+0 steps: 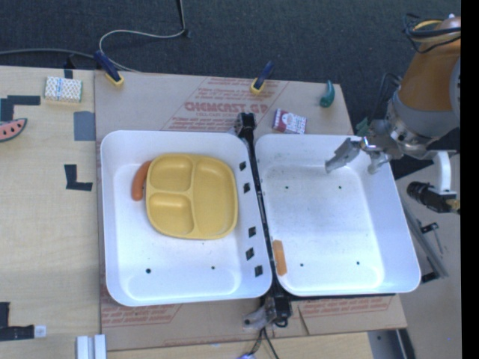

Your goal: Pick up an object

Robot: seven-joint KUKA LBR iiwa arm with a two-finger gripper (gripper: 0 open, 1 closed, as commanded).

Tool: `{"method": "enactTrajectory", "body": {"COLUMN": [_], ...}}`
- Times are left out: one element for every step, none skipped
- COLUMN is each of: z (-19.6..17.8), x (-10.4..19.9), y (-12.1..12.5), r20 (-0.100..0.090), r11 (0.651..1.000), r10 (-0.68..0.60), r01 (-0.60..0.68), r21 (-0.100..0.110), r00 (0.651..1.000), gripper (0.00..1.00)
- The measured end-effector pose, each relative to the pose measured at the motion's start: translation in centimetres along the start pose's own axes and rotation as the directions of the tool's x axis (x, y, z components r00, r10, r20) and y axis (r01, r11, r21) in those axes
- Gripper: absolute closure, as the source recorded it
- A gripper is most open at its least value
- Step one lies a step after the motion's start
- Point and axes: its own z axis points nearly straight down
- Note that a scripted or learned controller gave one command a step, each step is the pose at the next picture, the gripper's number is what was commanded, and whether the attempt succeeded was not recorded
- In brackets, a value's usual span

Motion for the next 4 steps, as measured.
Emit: {"method": "enactTrajectory", "body": {"z": [8.1,14.7,13.7,13.8], "x": [3.3,4.8,4.8,4.8], "y": [3.4,2.8,2.7,2.7], "r20": [-0.001,0.0,-0.001,-0.001], "r11": [1.0,1.0,1.0,1.0], "r10": [0.0,0.0,0.0,0.0], "r01": [0.0,0.0,0.0,0.0], "r21": [0.002,0.001,0.002,0.002], "r00": [1.0,1.0,1.0,1.0], "gripper": [0.0,0.0,1.0,0.0]}}
